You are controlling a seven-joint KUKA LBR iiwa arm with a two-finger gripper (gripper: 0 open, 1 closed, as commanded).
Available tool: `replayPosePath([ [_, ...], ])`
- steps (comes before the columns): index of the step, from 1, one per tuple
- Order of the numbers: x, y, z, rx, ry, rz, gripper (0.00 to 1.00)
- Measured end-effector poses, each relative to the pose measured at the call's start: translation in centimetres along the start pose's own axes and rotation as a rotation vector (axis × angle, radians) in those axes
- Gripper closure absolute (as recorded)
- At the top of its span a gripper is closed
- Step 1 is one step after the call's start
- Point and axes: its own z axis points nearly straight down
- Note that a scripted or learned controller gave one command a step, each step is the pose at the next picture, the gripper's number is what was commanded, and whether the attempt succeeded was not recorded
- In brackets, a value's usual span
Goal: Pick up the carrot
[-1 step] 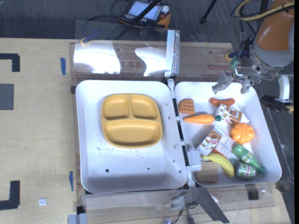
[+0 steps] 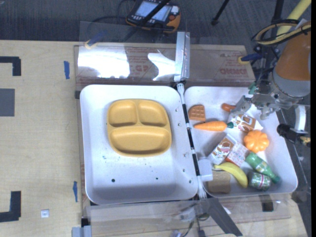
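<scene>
The carrot (image 2: 211, 126), orange with a green stub at its right end, lies flat in the right bin (image 2: 286, 154) near that bin's left wall. My gripper (image 2: 253, 109) hangs over the bin's upper right part, to the right of the carrot and a little behind it. It is open, its fingers spread above a small printed packet (image 2: 245, 123). Nothing is between the fingers, and the carrot lies apart from them.
Around the carrot lie a brown waffle (image 2: 197, 112), a small orange piece (image 2: 228, 106), an orange pumpkin (image 2: 256, 140), printed cartons (image 2: 228, 151), a banana (image 2: 234, 172), a green bottle (image 2: 261, 164) and a can (image 2: 259, 181). The left bin (image 2: 94, 157) holds a yellow divided plate (image 2: 139, 126).
</scene>
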Motion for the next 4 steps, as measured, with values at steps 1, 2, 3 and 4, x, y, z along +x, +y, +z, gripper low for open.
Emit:
replayPosePath([
  [1, 7.1, -0.5, 5.7, 0.001, 0.001, -0.247, 0.00],
  [2, 6.0, -1.3, 8.5, 0.000, 0.002, 0.035, 0.00],
  [3, 6.0, -1.2, 7.4, -0.005, 0.002, 0.037, 1.00],
  [4, 11.7, -0.3, -1.4, -0.003, -0.001, -0.006, 1.00],
])
